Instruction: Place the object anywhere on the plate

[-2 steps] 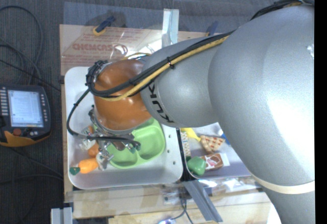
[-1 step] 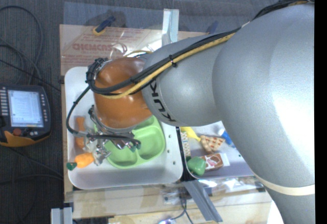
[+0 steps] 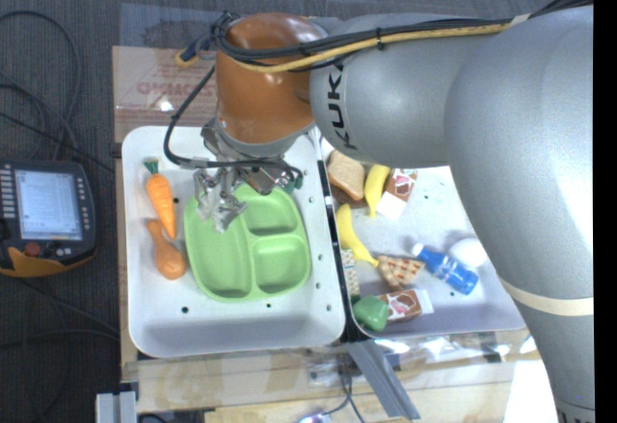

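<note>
the tool [image 3: 224, 204] hangs over the upper left compartment of the green plate [image 3: 253, 252], which lies in the left bin [image 3: 231, 334]. whether it is clenched or released cannot be told from here. two carrots lie just left of the plate and of the tool: the upper carrot [image 3: 161, 198] with a green top, the lower carrot [image 3: 167, 252] beside it. the right bin [image 3: 482, 310] holds one banana [image 3: 352, 240], one blue bottle [image 3: 448, 269], one slice of bread [image 3: 347, 177] and a few other small items.
</note>
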### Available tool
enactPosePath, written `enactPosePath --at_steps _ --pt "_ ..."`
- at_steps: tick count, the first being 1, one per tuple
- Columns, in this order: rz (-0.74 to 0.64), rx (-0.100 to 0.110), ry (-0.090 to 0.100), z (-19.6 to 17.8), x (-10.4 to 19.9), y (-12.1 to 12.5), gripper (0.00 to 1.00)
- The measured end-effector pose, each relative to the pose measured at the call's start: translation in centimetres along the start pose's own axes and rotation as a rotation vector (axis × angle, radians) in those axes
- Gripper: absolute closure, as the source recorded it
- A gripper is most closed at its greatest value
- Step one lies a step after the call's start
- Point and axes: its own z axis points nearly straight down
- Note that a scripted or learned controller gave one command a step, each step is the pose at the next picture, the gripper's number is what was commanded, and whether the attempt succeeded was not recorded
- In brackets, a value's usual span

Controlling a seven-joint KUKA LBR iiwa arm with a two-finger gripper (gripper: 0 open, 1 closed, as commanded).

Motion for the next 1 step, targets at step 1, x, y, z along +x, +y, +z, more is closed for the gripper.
enactPosePath --at_steps 1 --pt "-0.005 -0.003 0.002 0.09 -0.08 0.33 0.00"
